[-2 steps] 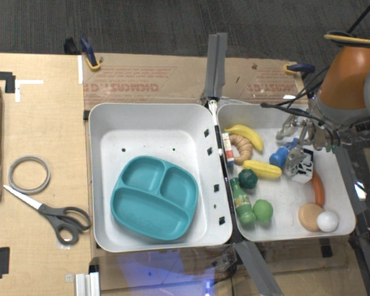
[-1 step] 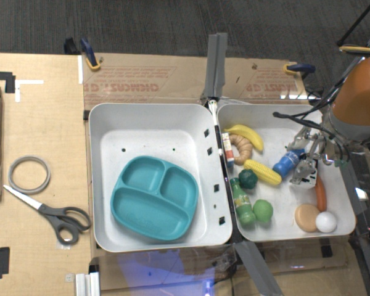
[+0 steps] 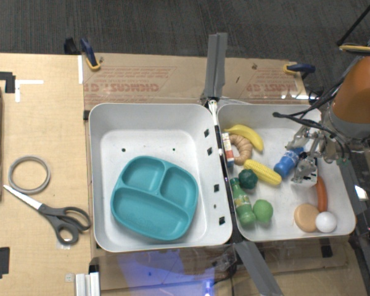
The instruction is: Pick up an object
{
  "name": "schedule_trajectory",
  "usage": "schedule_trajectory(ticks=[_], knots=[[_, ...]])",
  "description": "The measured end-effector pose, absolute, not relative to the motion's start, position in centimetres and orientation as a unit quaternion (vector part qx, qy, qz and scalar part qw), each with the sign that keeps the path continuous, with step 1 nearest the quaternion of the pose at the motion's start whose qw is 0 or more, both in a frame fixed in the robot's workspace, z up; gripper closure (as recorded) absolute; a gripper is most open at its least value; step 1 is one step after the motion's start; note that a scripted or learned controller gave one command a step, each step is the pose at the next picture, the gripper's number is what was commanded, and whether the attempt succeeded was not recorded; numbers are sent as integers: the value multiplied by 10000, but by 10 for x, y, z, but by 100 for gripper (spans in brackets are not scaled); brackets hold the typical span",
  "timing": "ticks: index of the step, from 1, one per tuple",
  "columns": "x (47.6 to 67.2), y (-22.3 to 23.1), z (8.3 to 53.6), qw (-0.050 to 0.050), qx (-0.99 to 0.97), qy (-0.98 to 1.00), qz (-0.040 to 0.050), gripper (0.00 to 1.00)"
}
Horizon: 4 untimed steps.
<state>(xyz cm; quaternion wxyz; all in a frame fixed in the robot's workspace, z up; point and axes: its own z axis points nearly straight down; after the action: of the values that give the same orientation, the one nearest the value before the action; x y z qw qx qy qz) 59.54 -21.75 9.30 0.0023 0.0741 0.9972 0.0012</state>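
**Ana:** Camera view, left to right: on the bench a tape ring [image 3: 29, 173] and scissors [image 3: 49, 213] lie well outside the bins. The left bin [image 3: 105, 125] has just one thing in it, a teal divided plate [image 3: 154, 196], lying flat.

**Ben:** And the right bin [image 3: 268, 224]?

**Ana:** Crowded! Along its left wall, a green bottle [image 3: 241, 203] with a dark green fruit [image 3: 248, 179] above it and a green ball [image 3: 263, 210] beside it. Up top, a banana [image 3: 246, 134] over a tan knobbly piece [image 3: 240, 147], then a corn cob [image 3: 262, 171]. Further right, a blue bottle [image 3: 286, 163], a tan round piece [image 3: 306, 217], a white ball [image 3: 325, 221] and a reddish sausage [image 3: 322, 193].

**Ben:** Is anything picked up?

**Ana:** I'd say not yet. Every item looks to be resting on the bin floor. The gripper [image 3: 306, 165] sits low, just right of the blue bottle, the likeliest target. Whether it's spread or clamped, I can't tell; the metalwork is too cluttered.

**Ben:** So grasp and lift remain.

**Ana:** That's my read.
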Motion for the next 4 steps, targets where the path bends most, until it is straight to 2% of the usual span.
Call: schedule_trajectory(ticks=[1, 2, 3, 4], knots=[[638, -200, 94, 34, -38, 10000, -5, 0], [601, -215, 94, 32, -39, 10000, 39, 0], [623, -114, 93, 25, -628, 9980, 5, 0], [600, -179, 93, 18, -1592, 9872, -3, 0]])
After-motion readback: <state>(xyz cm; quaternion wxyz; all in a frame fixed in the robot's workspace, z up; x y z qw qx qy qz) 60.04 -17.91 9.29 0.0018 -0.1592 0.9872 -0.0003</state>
